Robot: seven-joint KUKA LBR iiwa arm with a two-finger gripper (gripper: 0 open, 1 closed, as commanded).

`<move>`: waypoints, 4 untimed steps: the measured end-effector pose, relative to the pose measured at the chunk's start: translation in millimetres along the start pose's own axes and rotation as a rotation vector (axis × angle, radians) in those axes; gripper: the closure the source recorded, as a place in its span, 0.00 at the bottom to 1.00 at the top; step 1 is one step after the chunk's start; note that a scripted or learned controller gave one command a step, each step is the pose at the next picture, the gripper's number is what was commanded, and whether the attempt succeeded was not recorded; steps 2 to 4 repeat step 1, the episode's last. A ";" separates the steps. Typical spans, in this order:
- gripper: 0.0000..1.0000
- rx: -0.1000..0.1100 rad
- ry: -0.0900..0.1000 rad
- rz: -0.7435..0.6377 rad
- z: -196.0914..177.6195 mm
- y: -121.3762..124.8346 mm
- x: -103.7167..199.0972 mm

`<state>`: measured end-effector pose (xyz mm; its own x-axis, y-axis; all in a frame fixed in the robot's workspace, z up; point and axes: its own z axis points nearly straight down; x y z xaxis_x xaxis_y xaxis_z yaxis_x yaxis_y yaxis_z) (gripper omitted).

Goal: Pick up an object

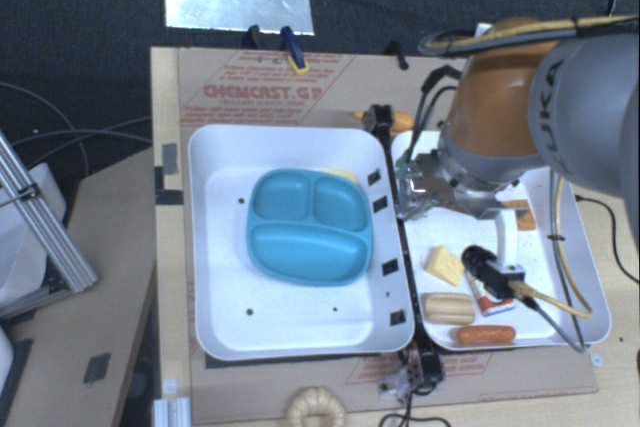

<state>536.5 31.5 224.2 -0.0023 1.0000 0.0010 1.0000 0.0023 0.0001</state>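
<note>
**Arm parked over the right bin, nothing grabbed yet as far as I can see**

So the arm [520,105] is reaching in over the right bin [535,265], and the gripper [415,187] sits low at that bin's near-left corner, right by the wall it shares with the left bin [230,315]. The wrist blocks most of it from this angle, so I honestly can't tell if it's open or closed, and I don't see anything held in it.

The pickable stuff is all toward the front of the right bin: a yellow cheese wedge [445,265], a tan bun [448,307] just in front of it, and a red sausage [487,335] against the front wall. The left bin holds a blue divided plate [308,225], which looks flat and awkward for a two-finger grab.

My read is that this is the approach/descend step, not a lift. The gripper isn't over any of the food items; the cheese is nearby but clearly apart from it. The next move probably needs a shift toward the front of the bin to centre over one item, then a straight drop. Being so close to the wall is the risk.
</note>
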 end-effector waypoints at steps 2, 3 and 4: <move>1.00 -0.002 -0.001 0.000 3.3 18.9 -2.6; 1.00 -0.002 -0.001 0.000 3.3 18.9 -2.6; 1.00 -0.002 -0.001 0.000 3.3 18.9 -2.6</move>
